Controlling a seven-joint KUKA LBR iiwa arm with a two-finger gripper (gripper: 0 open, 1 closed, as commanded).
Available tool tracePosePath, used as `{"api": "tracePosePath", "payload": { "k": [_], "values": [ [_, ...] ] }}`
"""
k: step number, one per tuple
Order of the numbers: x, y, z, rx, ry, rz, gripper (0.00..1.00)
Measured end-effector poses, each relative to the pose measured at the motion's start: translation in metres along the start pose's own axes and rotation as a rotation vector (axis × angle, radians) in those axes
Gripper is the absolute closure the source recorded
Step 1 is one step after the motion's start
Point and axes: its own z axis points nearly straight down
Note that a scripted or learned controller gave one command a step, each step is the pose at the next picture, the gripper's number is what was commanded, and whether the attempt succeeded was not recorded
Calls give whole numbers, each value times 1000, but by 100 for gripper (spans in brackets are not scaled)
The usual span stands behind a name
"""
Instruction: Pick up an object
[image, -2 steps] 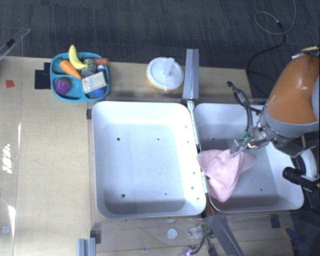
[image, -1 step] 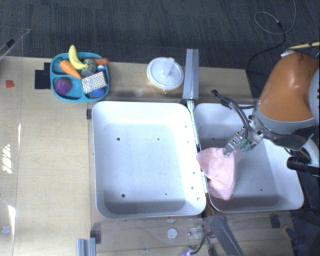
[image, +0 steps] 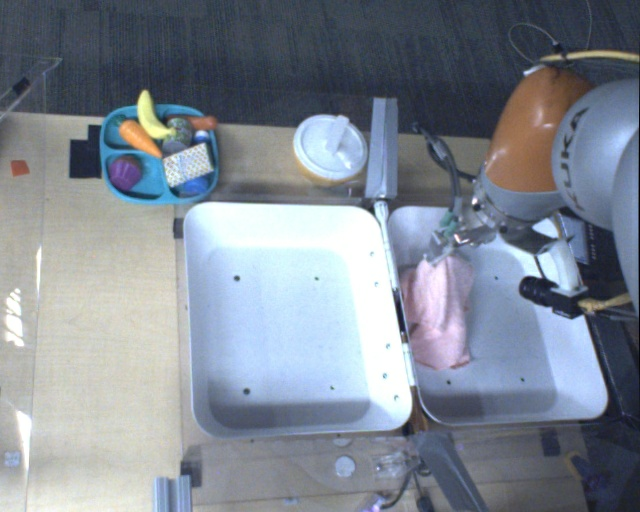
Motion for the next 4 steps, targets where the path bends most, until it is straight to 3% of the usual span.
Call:
{"api": "tracePosePath", "payload": {
  "k": [1, 2, 3, 4],
  "values": [
    [0, 0, 0, 0, 0, 0, 0],
    [-44, -13, 53, 0, 0, -59, 0],
    [-43, -18, 93, -11, -6, -120, 0],
    [-44, -14, 78, -21, -13, -124, 100]
  ]
}}
